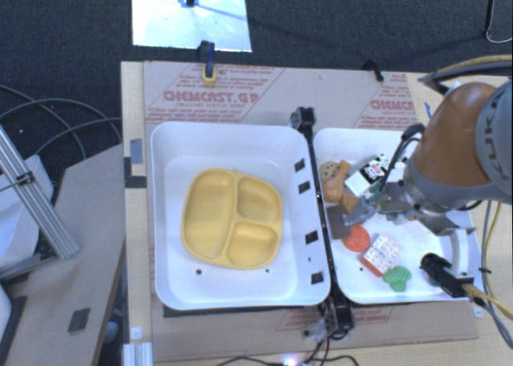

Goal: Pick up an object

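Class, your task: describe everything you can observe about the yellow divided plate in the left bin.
The yellow divided plastic plate looks like a rounded, squarish tray with three compartments: one long section on its left side and two smaller ones on its right. Its surface is smooth, pale yellow and slightly glossy, with raised ridges between the sections. It lies flat, right way up, slightly turned, near the middle of the left shallow white bin. All three compartments hold nothing. Only the bin floor touches it.

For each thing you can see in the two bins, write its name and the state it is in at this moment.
Yellow divided plate: flat in left bin, compartments bare.
Red disc: lying loose in right bin.
Green toy: lying near right bin's front edge.
Patterned block: lying between disc and green toy.
Gripper: low over right bin.
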Controlling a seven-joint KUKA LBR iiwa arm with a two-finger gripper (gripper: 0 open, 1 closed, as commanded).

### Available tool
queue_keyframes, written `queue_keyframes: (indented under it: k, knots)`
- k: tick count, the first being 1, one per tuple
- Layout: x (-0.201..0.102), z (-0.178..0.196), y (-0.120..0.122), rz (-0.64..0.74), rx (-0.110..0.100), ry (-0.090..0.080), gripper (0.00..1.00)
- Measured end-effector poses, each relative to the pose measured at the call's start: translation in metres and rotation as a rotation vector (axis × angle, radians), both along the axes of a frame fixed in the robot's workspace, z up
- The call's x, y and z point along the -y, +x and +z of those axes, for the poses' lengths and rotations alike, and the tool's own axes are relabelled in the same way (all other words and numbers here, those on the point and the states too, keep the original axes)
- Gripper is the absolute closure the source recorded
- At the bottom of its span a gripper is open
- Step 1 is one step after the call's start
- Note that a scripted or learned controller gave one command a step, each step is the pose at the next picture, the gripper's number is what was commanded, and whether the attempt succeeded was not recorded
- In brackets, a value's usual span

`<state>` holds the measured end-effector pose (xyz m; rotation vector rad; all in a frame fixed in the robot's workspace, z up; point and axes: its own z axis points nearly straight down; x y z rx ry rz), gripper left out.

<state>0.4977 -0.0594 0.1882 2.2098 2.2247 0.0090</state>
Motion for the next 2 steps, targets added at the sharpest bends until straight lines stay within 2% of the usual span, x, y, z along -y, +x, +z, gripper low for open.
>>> queue_keyframes:
  k: [1, 2]
  knots:
    - [0.026, -0.056, -0.012, -0.008, -0.010, 0.000, 0.00]
    - [-0.066, -0.001, -0.010, 0.003, -0.002, 0.002, 0.00]
